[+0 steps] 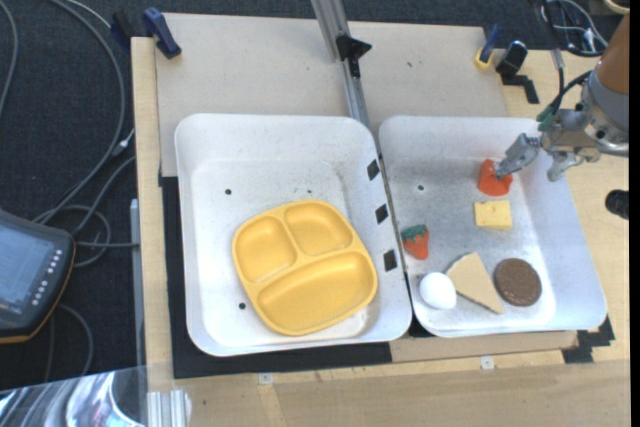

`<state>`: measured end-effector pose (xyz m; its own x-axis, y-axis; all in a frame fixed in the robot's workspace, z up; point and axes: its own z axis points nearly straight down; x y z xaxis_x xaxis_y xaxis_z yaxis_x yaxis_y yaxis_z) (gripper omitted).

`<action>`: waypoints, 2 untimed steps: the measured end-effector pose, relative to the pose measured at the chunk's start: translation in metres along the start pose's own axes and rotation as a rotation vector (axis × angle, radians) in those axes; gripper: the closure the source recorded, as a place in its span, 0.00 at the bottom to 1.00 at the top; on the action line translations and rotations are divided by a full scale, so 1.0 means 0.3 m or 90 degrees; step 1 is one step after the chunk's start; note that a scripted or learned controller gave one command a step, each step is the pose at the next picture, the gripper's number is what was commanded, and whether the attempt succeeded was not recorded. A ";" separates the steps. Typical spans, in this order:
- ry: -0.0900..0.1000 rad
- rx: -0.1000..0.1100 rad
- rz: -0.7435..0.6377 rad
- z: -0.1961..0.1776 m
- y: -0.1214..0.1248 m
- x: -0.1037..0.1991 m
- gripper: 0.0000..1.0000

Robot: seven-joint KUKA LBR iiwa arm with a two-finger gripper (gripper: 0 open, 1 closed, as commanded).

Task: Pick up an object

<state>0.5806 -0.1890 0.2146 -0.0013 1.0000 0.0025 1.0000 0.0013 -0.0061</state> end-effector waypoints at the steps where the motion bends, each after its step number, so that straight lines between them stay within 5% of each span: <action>1: 0.000 0.001 0.000 0.143 -0.005 0.011 0.00; 2: 0.000 0.001 0.001 0.291 -0.019 -0.004 0.00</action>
<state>0.5745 -0.1898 0.1275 0.0002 1.0000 0.0026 1.0000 -0.0001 -0.0073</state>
